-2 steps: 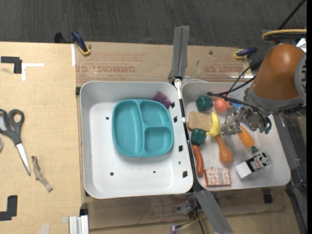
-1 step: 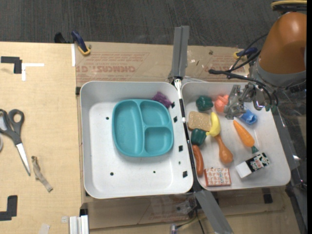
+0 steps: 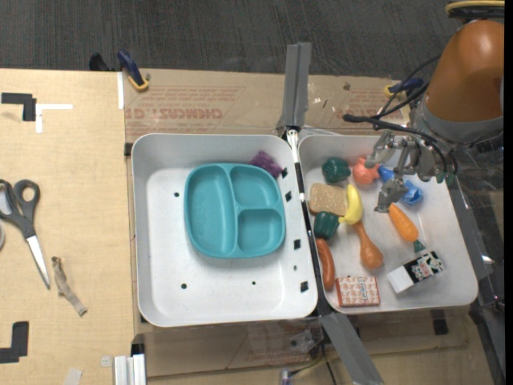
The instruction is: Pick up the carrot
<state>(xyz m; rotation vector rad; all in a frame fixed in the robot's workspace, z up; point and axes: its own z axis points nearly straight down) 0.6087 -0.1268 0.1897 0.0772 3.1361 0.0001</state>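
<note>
The carrot [image 3: 404, 223] lies in the right bin [image 3: 457, 295], near its right wall, tilted with its thin end up toward the tool [image 3: 392, 192]. The tool hangs just above that end; whether its fingers are apart or together cannot be told. A blue object [image 3: 412, 194] sits beside it. The left bin [image 3: 152, 287] holds a teal divided plate [image 3: 235, 210].
</note>
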